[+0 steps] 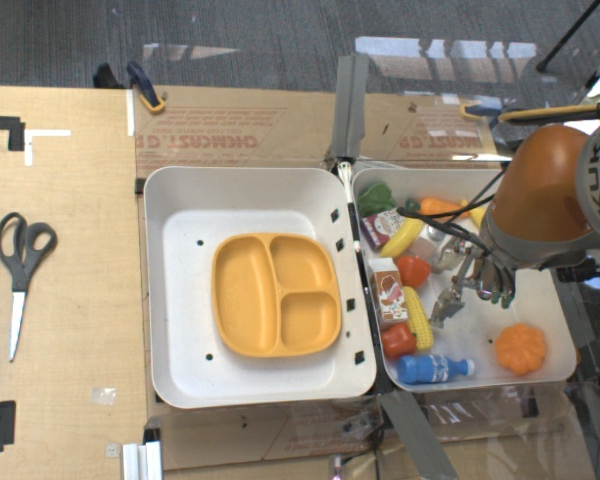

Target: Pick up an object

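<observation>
Gripper (450,303) hangs open and empty just right of the corn cob (417,316), likely light, stiff plastic, best pinched across its middle.

There are 2 white bins: the left bin (170,298) and the right bin (565,363). The left one holds 1 yellow divided plate (277,294). The right one holds 1 blue bottle (430,369), 1 corn cob (418,316), 1 banana (404,236), 1 orange fruit (521,349) and 1 green vegetable (375,198). On the tabletop (70,368) lies 1 pair of scissors (22,268).

Grey arm (597,183) with orange band, black cables, metallic wrist
</observation>
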`<state>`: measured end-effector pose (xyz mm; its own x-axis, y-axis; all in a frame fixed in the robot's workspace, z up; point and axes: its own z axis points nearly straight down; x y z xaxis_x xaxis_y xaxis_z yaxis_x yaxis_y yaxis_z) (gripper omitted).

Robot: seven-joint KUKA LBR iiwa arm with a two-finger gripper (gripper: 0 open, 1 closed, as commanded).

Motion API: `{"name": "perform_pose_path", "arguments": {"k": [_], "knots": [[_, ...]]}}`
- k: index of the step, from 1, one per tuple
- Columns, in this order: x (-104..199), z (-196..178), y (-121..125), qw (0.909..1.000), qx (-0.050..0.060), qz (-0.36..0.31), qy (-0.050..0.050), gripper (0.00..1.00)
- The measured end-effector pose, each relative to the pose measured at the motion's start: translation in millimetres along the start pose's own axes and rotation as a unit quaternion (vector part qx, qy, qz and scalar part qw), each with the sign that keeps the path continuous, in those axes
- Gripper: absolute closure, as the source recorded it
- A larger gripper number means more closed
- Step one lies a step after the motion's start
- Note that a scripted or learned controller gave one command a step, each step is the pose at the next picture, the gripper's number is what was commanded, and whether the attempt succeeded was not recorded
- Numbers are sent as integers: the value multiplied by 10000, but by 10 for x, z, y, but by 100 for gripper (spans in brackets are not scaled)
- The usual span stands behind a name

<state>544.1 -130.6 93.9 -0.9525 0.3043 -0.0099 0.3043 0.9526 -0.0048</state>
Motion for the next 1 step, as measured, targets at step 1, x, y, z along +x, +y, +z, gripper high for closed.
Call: {"name": "perform_pose_path", "arguments": {"k": [1], "knots": [[251,-66,45,9997,94,182,-135,0]]}}
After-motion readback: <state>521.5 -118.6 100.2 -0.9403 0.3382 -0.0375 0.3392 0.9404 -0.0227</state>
